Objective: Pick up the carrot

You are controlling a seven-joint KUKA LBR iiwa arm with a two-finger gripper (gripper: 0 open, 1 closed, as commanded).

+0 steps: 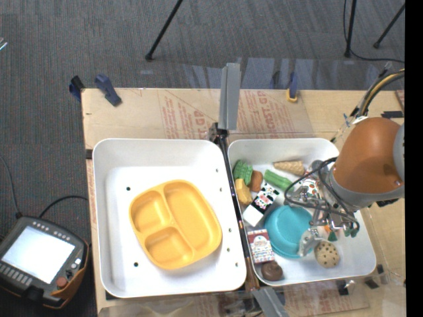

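My bare plywood bench [165,111] bears two shallow white plastic bins, left [106,177] and right [360,256], touching; a blue clamp, I think [106,90], grips its back-left edge.

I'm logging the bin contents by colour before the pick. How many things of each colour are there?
Yellow: 1, the divided plastic plate in the left bin.
Green: 2, toy vegetables.
Blue: 1, the round bowl.
Brown: 2, chocolate piece, speckled cookie.
Total: 6; the other items are multicoloured or unclear.
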